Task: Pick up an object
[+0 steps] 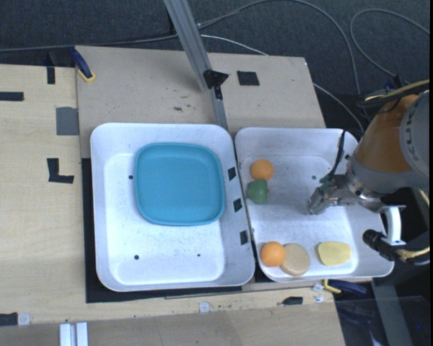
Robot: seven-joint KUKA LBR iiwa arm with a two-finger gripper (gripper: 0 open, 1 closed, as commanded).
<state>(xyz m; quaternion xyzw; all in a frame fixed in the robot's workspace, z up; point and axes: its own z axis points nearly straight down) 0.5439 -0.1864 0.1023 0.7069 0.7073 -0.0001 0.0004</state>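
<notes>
Over the right bin (pixel 344 137) hang the fingers (pixel 318 202) (spread or pressed together, I cannot tell).

Pale wooden bench (pixel 29 193), two shallow white bins side by side, left bin (pixel 108 258), right bin (pixel 289 139)

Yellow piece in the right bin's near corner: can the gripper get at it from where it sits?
Probably yes. The gripper is low in the right bin, and the yellow piece lies just below it with bare floor between; the beige disc sits beside it, slightly apart.
</notes>
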